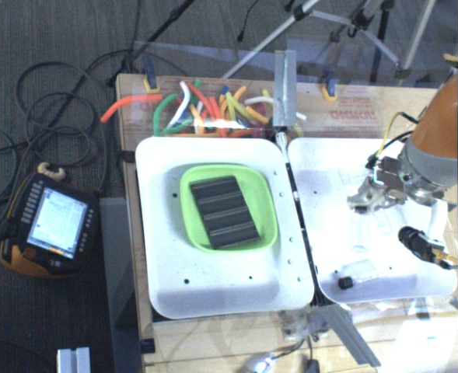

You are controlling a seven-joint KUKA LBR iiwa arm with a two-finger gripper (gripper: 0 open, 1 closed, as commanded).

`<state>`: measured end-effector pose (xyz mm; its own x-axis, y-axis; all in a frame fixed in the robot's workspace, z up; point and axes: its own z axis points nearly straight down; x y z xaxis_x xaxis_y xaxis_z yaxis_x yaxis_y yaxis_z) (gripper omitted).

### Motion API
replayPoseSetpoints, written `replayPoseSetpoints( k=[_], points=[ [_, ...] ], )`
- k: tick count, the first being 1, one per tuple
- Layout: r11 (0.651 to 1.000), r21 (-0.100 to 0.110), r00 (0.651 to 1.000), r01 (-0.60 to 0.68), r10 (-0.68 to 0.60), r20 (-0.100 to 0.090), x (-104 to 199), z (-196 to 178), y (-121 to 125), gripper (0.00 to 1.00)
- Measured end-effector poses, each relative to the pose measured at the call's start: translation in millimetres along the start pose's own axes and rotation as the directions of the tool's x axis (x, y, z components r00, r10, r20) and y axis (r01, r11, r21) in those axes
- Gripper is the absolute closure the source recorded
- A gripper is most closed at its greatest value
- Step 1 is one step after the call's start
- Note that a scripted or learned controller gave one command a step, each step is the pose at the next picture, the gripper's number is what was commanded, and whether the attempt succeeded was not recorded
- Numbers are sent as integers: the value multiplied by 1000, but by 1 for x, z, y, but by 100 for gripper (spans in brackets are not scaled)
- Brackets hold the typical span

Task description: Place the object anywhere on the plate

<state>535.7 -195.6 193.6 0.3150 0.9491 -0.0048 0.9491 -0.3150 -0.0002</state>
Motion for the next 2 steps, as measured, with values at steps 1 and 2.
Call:
replayPoseSetpoints(
  k=[1,2],
  points=[
    [1000,0,1000,0,0,0,0,0,0,0],
    [989,-3,989,-146,146,0,-29,-138,-21,0]
  ],
)
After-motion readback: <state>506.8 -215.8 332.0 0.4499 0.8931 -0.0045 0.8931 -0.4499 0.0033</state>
